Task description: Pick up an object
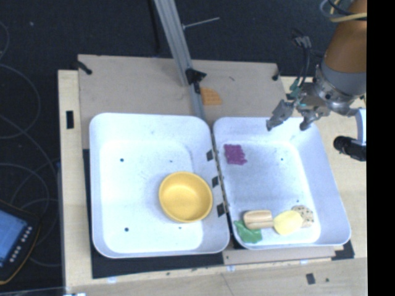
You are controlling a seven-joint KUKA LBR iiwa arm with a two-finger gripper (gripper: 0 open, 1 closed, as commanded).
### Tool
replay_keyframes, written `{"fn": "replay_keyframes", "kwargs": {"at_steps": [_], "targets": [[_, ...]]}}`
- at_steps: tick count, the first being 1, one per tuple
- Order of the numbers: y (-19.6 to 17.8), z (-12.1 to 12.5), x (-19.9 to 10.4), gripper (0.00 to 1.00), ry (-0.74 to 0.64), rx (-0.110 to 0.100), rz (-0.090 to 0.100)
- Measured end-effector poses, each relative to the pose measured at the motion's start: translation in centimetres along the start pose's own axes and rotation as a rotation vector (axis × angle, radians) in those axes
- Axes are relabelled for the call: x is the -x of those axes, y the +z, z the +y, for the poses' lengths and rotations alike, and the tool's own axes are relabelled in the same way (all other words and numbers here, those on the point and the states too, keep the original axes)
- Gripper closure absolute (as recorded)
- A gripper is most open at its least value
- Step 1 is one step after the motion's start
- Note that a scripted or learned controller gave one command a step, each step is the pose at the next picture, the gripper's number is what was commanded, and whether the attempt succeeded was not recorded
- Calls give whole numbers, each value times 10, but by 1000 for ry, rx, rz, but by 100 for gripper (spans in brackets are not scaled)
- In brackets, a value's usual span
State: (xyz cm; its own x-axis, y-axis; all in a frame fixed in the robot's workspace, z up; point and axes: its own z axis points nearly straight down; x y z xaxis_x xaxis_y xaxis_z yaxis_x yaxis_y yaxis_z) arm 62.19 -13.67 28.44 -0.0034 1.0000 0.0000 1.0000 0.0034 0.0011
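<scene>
Tan wooden block (pixel 257 219), long axis left-right

Bench, rail and oddments around the two bins

A grey metal rail (pixel 174 36) slants down from the top toward the seam between the bins, a black clamp (pixel 195 76) partway along it. An orange patch (pixel 210 97) lies on the brown board (pixel 136 85) just beside it. A blue-screened tablet (pixel 12 238) sits on the dark floor at lower left, among loose cables (pixel 18 134).
</scene>
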Motion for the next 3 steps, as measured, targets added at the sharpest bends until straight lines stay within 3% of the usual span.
{"fn": "replay_keyframes", "kwargs": {"at_steps": [1,3], "targets": [[0,0,0,0,0,0,0],[101,1,13,0,5,-6,-3]]}}
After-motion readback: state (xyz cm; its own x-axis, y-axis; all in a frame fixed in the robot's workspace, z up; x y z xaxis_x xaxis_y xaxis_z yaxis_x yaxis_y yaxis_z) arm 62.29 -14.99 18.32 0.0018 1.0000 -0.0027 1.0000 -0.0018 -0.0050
